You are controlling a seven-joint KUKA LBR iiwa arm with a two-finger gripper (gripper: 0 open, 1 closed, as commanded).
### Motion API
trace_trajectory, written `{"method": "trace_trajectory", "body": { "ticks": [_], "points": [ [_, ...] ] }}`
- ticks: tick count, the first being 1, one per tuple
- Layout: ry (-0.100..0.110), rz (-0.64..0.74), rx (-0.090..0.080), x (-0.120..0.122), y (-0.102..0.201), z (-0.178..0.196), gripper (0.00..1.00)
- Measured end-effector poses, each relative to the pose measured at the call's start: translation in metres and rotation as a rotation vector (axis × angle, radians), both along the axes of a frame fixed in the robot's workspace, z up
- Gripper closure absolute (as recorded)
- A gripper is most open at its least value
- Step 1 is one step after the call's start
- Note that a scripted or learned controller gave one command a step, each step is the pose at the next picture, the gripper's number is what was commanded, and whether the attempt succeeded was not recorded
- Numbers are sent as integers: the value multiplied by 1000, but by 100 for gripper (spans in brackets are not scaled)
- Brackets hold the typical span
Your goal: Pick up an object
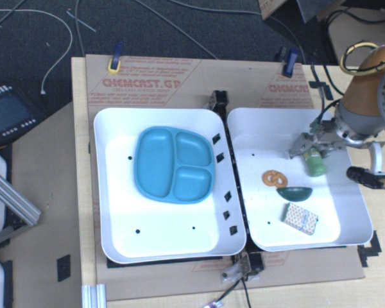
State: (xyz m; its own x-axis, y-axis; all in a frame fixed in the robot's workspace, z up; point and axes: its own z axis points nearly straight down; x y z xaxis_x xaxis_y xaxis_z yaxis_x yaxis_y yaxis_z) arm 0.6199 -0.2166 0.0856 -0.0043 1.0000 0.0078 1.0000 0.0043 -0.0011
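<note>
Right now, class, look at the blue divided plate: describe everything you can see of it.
The blue divided plate lies flat in the left bin, nearer its far side. It looks like smooth, matte plastic, light blue, with rounded corners. Raised ridges split it into three compartments: one long one on the left, two smaller ones on the right. Nothing rests on it.

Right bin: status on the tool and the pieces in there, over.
Tool low over the right white bin, directly above the small green object; grasp unconfirmed. Orange pretzel-shaped piece, dark green bowl-shaped piece, patterned white block lie apart, not obstructing.
</note>
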Motion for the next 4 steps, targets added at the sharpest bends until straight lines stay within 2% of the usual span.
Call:
{"method": "trace_trajectory", "body": {
  "ticks": [1, 3, 4],
  "points": [
    [-3, 0, -6, 0, -2, 12, 100],
    [-9, -3, -11, 5, -6, 132, 100],
    [1, 1, -4, -2, 51, 127, 100]
  ]
}}
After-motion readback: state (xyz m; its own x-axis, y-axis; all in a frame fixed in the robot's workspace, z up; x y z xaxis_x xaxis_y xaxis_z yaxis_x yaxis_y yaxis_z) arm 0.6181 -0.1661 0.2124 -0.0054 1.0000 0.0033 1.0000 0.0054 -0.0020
